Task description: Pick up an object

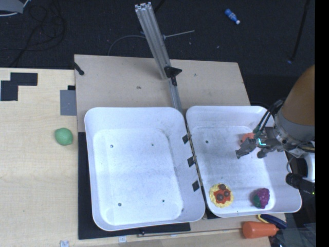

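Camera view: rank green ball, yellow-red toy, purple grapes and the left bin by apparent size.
1. Left bin, by far.
2. Yellow-red toy.
3. Purple grapes and green ball: too alike to rank.

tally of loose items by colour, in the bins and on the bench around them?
Green: 1, ball on the bench left of the bins
Yellow with red: 1, round toy in the right bin
Purple: 1, grape bunch in the right bin
Orange: 2, small piece by the gripper; carrot-like item below the right bin
Total: 5
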Action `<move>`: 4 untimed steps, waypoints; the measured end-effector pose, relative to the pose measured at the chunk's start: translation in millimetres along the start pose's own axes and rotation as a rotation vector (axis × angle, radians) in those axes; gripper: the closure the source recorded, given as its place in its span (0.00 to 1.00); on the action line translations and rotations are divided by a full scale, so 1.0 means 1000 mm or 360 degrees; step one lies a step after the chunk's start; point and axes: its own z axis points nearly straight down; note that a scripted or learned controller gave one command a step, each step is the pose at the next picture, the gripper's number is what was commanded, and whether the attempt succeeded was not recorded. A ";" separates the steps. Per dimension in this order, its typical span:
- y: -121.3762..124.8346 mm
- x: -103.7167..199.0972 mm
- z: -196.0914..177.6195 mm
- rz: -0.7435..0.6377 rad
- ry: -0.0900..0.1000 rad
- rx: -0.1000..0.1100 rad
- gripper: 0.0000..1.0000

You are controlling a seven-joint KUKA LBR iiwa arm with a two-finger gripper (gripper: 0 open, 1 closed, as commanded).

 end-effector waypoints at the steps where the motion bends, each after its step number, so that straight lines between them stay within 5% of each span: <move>1: 0.000 0.000 0.000 0.0000 0.0000 0.0000 0.00; 3: -0.003 -0.006 0.098 -0.0001 0.0002 0.0007 0.00; 4: -0.003 -0.007 0.085 0.0003 0.0000 0.0000 1.00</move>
